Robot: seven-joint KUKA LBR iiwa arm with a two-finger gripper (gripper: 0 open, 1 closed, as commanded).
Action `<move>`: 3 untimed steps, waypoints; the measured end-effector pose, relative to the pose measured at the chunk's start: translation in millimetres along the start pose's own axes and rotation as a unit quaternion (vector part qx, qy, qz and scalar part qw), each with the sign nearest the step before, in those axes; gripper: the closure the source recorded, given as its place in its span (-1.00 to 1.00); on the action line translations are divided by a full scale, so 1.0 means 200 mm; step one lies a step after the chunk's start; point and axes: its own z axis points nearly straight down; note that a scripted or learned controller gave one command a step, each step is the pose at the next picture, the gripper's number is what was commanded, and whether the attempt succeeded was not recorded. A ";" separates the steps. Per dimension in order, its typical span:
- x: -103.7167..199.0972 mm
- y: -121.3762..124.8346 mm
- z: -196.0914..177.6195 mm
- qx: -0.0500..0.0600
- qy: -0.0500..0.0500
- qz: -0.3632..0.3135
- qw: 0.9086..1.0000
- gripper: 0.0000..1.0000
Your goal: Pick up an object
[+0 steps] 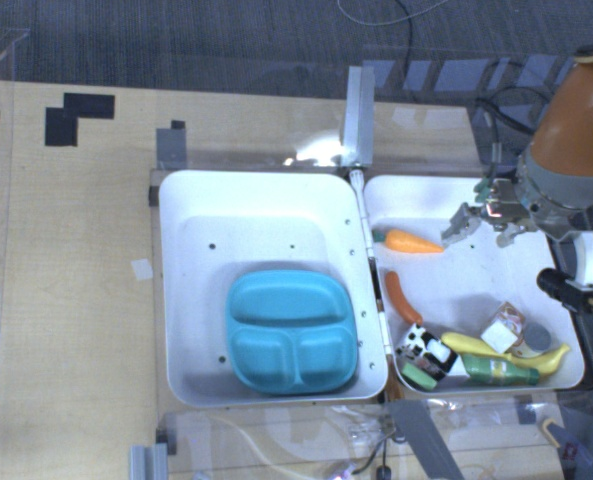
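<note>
1. A cluster lies along the near edge of the right white bin (416, 196): a curved yellow plastic banana (476, 346), a green bottle on its side (496, 372) touching it, a black-and-white toy cow (423, 347) in the near-left corner, and a small white-and-brown carton (504, 326).
2. The left white bin (191, 268) carries a light blue three-compartment plastic tray (292, 330) by its near edge.
3. An orange plastic carrot (412, 242) lies near the right bin's left wall; a slim orange-red sausage shape (402, 298) lies closer.
4. The grey two-finger gripper (488, 224) hangs just right of the carrot, fingers spread, pinching nothing.
</note>
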 end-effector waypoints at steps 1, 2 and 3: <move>0.14 0.40 0.62 -0.004 -0.001 -0.105 0.995 -1.00; 0.27 -0.01 0.13 -0.001 0.000 -0.135 0.991 -1.00; 0.14 -0.26 0.46 0.000 0.000 -0.230 0.973 -1.00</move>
